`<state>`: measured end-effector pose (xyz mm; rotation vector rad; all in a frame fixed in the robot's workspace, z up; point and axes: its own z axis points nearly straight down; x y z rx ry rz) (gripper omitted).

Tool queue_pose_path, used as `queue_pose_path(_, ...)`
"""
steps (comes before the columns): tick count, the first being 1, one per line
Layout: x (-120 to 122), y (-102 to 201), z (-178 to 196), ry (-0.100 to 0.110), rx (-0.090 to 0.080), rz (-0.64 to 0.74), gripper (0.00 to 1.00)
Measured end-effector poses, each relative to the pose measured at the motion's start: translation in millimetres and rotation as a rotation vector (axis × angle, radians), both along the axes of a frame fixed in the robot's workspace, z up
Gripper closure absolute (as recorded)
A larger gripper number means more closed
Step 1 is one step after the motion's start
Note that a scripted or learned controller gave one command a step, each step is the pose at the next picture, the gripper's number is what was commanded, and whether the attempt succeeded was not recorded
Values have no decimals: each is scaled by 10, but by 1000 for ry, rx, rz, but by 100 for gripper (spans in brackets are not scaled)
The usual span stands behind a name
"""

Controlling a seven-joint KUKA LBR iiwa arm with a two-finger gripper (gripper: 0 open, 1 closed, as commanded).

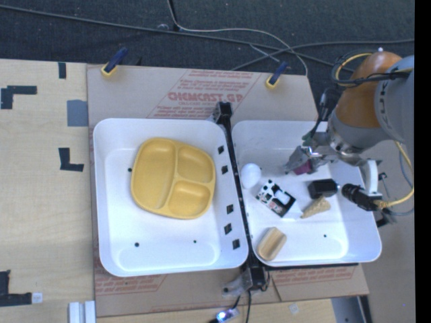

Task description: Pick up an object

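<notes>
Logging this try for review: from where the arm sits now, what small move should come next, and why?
Probably a short descent toward the black block. The gripper sits over the right bin, just up-left of that block, with nothing visibly held. The block lies apart from the wedge and the black-and-white item, so it looks like the nearest target.

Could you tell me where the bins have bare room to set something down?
Left bin: a bare strip in front of the yellow plate. Right bin: bare back-left corner behind the white ball; its middle is crowded around the gripper.
</notes>
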<state>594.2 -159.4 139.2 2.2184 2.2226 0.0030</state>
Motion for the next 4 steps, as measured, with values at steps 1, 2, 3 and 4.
queue_pose_path(1,-26,-41,441,-1,-1,-1,100)
queue_pose_path(2,83,-11,1002,-3,-1,1,100)
queue_pose_path(3,87,-3,1047,3,0,0,100)
queue_pose_path(4,21,549,1108,4,1,4,100)
